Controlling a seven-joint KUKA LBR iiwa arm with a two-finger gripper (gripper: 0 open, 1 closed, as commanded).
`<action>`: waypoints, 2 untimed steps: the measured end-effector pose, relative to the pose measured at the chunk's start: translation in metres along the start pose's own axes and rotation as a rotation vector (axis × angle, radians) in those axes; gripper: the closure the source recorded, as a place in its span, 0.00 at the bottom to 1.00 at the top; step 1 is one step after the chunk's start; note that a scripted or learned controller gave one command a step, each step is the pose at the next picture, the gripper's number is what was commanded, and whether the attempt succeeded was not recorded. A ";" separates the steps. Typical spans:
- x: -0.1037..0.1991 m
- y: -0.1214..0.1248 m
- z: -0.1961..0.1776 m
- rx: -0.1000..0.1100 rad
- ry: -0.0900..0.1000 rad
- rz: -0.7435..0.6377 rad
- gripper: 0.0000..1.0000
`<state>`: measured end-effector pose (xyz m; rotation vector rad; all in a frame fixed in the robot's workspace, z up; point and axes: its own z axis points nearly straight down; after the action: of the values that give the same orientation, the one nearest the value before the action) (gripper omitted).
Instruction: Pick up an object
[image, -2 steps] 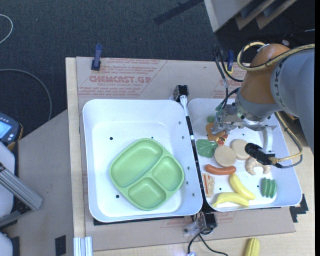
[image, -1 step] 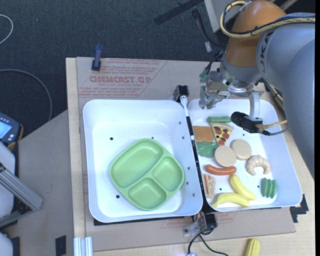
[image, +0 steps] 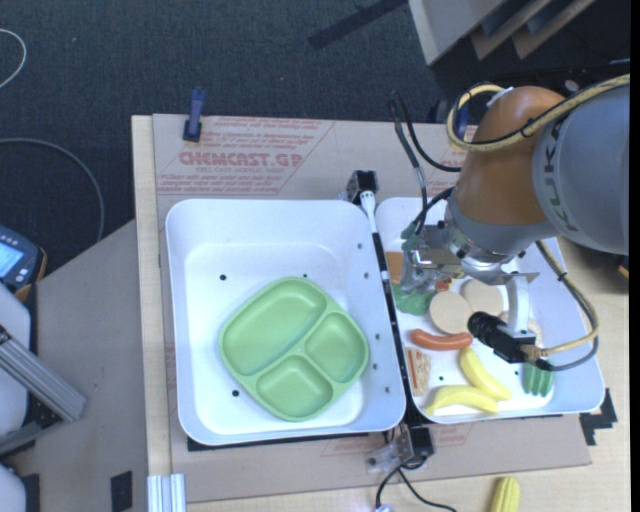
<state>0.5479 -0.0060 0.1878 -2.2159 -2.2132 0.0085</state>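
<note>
Reaching in over the right bin (image: 585, 375), the arm (image: 530, 170) hangs low, its gripper (image: 432, 268) near that bin's left wall; whether it is clenched or released I cannot tell. Largest on the bench is the left bin (image: 200, 240), with a green tray (image: 293, 346) lying toward its near edge. By the right bin's near edge lie two bananas (image: 470, 390), touching. A sausage (image: 440, 340) lies just behind them, beside a tan disc (image: 450, 314). A green item (image: 410, 298) sits just below the gripper. A small green piece (image: 537, 380) lies near the bin's near right corner.
</note>
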 end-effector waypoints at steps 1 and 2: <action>-0.047 -0.032 -0.098 -0.021 -0.006 0.004 1.00; -0.088 -0.049 -0.005 0.001 -0.003 0.005 1.00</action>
<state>0.4989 -0.0940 0.1932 -2.2223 -2.2088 0.0120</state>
